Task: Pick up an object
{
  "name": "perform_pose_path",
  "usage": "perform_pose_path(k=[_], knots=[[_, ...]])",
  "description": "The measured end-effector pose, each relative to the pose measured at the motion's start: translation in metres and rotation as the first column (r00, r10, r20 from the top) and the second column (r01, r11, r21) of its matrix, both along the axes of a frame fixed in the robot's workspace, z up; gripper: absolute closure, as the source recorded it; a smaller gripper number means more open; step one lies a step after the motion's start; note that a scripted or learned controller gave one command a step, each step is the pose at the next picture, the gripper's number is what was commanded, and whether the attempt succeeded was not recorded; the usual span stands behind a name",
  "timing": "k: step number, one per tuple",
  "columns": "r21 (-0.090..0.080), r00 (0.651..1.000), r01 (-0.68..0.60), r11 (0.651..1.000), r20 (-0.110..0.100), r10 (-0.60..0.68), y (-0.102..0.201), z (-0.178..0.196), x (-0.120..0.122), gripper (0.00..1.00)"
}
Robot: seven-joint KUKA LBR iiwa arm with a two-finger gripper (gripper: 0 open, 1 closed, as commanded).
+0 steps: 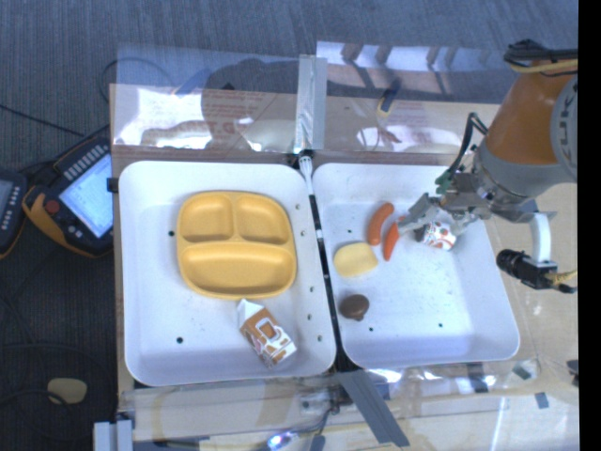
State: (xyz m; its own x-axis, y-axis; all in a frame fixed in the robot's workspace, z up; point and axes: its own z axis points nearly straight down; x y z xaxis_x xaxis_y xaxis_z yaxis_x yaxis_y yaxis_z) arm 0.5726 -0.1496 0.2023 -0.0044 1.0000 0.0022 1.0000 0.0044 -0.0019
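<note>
Over right bin (470, 336) | gripper (434, 222) partly hides red-white object (439, 238)

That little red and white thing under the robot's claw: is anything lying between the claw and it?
Nothing visible does. The gripper hangs in the right bin right beside the small red and white object. The two sausages, the yellow piece and the brown lump all lie off to the camera's left of it.
</note>
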Motion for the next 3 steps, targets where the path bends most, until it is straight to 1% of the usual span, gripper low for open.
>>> perform_pose_path(k=[1, 2, 3], knots=[[-0.006, 1.000, 0.003, 1.000, 0.002, -0.003, 0.000, -0.100, 0.042, 0.00], [-0.004, 1.000, 0.003, 1.000, 0.000, -0.003, 0.000, -0.090, 0.042, 1.00], [-0.005, 1.000, 0.001, 1.000, 0.001, -0.001, 0.072, 0.009, 0.087, 1.00]])
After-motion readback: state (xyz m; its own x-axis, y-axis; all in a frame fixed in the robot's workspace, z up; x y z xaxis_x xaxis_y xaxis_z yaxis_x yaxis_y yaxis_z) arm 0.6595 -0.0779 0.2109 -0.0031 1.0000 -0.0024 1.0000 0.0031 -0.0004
